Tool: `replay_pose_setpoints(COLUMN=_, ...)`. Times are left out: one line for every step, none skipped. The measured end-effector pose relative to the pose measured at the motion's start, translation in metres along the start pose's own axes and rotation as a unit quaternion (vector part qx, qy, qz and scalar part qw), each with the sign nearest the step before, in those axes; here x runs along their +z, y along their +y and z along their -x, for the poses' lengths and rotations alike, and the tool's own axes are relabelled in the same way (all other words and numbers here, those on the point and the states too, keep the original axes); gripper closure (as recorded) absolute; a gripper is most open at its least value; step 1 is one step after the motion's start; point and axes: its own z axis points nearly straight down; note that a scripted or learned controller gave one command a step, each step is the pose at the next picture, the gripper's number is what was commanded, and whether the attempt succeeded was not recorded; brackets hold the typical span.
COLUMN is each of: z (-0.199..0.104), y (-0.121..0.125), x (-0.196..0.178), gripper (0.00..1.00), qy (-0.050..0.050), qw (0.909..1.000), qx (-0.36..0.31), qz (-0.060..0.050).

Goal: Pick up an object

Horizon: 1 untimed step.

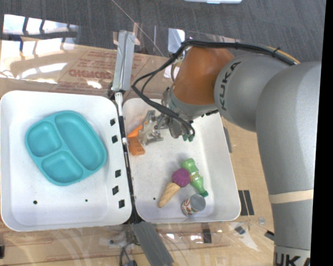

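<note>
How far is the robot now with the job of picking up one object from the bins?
Done: the pincer has reached the right bin and sits low beside the orange piece. In hand: nothing is visibly held; the grasp cannot be judged. Left: gripping and lifting an object. The ice cream cone, green bottle and small can lie on the bin floor; the teal tray rests in the left bin.
</note>
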Motion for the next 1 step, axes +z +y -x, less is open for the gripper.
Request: replay_pose_setpoints(z=0.0088, y=-0.0048, x=-0.0007, gripper=1.00, qy=-0.001, qw=0.9980, qx=-0.063, qz=0.000)
